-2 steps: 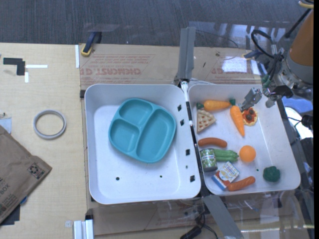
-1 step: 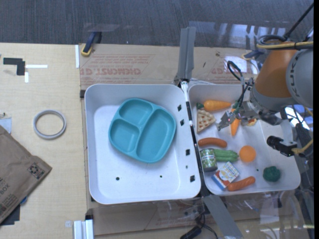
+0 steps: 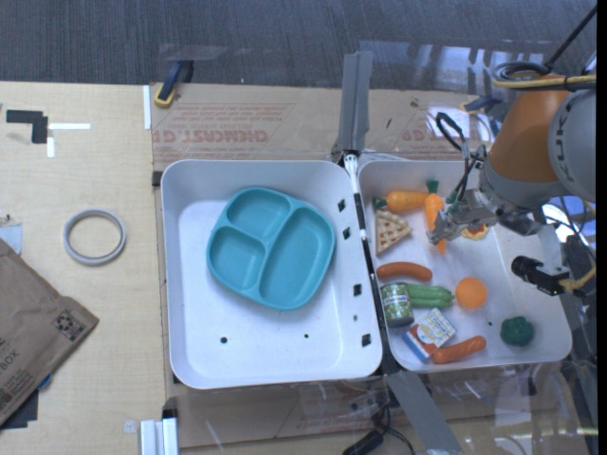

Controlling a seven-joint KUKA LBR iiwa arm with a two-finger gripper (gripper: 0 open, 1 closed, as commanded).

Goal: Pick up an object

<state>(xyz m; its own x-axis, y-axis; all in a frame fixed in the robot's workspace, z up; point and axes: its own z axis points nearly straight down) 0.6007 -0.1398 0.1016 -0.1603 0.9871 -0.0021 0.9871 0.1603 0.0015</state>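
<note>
My gripper point(image 3: 448, 227) hangs over the upper middle of the right bin point(image 3: 545, 254), on the grey arm with its orange band point(image 3: 526, 140). Its tip is right beside an upright orange carrot point(image 3: 434, 209) and partly covers another orange piece point(image 3: 476, 231). A second carrot point(image 3: 406, 199) lies to the left, with a waffle wedge point(image 3: 389, 227) below it. Lower in the bin lie a sausage point(image 3: 404, 272), a green can point(image 3: 395, 303), a green pickle point(image 3: 430, 295), an orange ball point(image 3: 470, 293), a dark green piece point(image 3: 517, 330), a small carton point(image 3: 433, 329) and a red sausage point(image 3: 461, 350).
The left bin point(image 3: 190, 282) holds a teal divided plate point(image 3: 272, 247). A tape ring point(image 3: 95, 236) and a cardboard box point(image 3: 33, 335) lie on the bench at the left. Cables and a black fitting point(image 3: 536, 275) hang along the right bin's right side.
</note>
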